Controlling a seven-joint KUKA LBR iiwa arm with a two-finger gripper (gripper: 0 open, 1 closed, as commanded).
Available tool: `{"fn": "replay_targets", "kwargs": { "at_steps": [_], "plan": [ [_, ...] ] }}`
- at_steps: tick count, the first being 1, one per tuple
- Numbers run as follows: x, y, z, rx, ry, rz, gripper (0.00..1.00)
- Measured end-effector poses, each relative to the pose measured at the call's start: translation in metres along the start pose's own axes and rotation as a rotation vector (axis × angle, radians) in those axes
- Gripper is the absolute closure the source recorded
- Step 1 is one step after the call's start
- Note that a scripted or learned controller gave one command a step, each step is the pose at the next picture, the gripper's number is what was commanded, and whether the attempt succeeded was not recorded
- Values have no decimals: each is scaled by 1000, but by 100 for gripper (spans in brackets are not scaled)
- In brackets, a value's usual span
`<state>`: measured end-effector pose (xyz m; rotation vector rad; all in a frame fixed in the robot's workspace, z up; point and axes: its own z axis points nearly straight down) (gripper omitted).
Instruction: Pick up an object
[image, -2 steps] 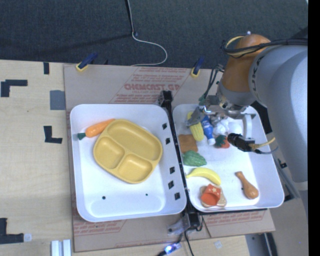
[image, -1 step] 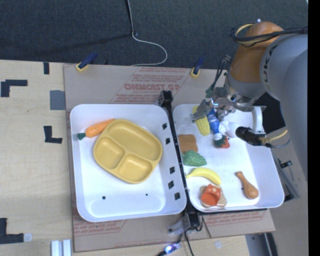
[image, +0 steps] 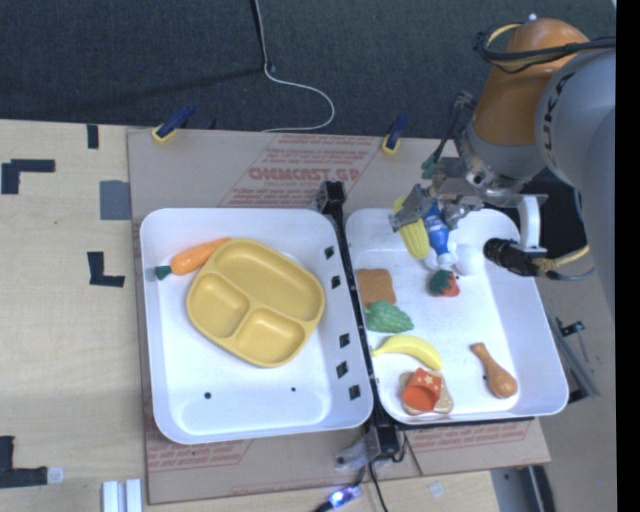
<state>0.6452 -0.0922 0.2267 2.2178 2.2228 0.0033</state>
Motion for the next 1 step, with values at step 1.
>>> {"fn": "replay_targets", "kwargs": {
  "at_steps": [1],
  "plan": [
    [50, -30, 11, 7, 1, -2, 100]
  ]
}}
